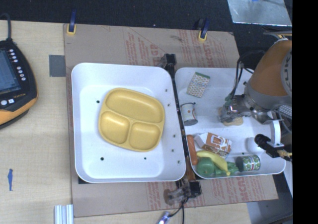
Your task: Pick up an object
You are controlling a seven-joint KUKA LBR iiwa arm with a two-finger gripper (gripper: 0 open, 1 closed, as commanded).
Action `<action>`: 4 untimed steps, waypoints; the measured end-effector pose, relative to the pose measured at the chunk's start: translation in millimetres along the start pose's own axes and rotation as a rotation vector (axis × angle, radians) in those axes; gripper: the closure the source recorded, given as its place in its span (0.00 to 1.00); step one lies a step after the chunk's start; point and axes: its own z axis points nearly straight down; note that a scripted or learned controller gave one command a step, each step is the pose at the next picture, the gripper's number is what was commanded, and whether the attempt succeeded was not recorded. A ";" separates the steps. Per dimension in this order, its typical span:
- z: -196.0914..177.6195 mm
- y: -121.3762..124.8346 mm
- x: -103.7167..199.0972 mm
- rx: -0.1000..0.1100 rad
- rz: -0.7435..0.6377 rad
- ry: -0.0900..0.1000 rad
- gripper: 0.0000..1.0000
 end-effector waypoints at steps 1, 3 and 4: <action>0.2 65.0 47.6 -0.002 -0.002 0.003 1.00; -19.6 34.3 55.3 0.004 -0.004 0.002 1.00; -98.6 39.2 140.7 0.003 -0.003 0.004 1.00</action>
